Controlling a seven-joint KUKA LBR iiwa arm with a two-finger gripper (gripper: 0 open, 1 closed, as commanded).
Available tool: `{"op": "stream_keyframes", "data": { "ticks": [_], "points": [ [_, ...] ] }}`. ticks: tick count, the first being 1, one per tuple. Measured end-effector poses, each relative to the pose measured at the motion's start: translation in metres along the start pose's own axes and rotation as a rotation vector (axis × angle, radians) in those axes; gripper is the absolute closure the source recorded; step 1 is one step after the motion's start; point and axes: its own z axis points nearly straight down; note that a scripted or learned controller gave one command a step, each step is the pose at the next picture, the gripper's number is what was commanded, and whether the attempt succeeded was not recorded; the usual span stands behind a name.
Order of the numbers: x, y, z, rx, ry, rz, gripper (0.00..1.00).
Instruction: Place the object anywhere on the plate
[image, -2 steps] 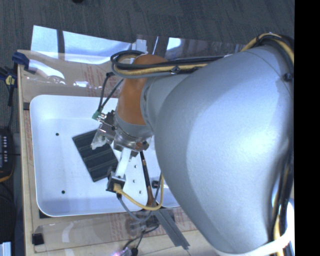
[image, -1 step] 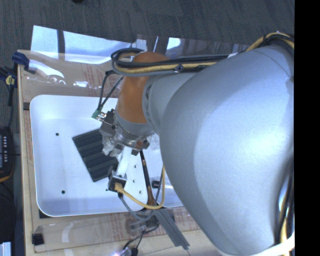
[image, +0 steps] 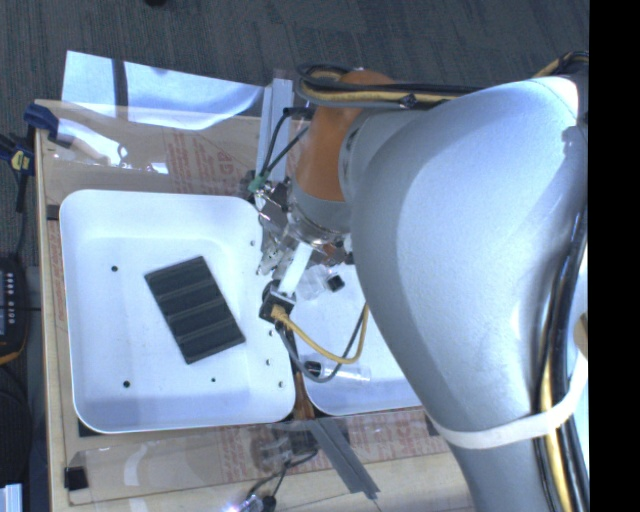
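- Lying flat and askew in the left bin (image: 90, 300): dark ribbed object (image: 195, 308), uncovered, well apart from the gripper.
- Hanging over the seam between bins: gripper (image: 285, 262), grip unreadable behind cables.
- Hiding most of the right bin (image: 345, 395): bulky grey arm (image: 470, 260).

floor (image: 200, 40): dark grey carpet | bench (image: 180, 165): bare plywood, sunlit

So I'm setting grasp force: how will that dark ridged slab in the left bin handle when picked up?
The dark ridged slab looks flat and straight-edged, so probably stiff. It lies flat on the left bin floor, unlikely to roll. Ridges may aid grip.
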Motion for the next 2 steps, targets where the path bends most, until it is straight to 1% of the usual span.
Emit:
{"op": "stream_keyframes", "data": {
  "ticks": [1, 2],
  "points": [
    [0.045, -0.095, -0.033, 0.0, 0.002, 0.334, 1.0],
    [0.067, -0.059, 0.003, -0.002, 0.001, 0.173, 1.0]
  ]
}}
